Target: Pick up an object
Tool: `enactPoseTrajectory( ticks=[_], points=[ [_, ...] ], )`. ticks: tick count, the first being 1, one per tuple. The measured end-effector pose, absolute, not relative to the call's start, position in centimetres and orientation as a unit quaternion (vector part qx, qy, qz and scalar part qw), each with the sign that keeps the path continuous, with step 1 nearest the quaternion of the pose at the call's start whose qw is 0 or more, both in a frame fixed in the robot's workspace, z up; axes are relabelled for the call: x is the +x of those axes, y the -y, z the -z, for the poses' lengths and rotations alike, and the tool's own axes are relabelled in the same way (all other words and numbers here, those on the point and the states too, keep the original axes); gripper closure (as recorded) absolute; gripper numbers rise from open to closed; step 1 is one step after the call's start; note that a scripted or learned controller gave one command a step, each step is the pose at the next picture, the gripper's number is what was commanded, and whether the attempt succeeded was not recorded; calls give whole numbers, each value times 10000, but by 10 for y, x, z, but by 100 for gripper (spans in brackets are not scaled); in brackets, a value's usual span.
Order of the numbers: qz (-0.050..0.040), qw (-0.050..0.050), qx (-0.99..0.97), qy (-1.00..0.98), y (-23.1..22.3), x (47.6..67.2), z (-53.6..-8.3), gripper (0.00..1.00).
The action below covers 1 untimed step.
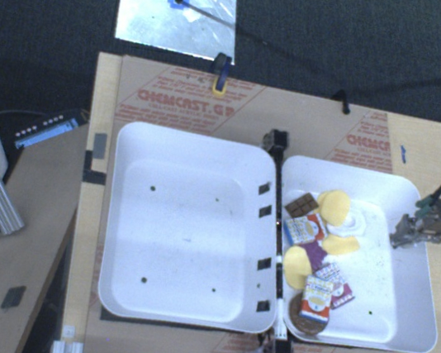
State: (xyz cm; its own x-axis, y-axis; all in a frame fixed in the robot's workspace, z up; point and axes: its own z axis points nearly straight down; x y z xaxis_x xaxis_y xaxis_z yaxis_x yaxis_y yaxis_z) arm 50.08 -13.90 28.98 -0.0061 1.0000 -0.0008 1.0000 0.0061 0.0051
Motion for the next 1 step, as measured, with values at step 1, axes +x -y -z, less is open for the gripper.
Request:
enactPoseTrajectory(
  ticks=[1],
  points=[
    [-34, 29, 7026, -7116, 53, 547, -341, 100]
  ],
)
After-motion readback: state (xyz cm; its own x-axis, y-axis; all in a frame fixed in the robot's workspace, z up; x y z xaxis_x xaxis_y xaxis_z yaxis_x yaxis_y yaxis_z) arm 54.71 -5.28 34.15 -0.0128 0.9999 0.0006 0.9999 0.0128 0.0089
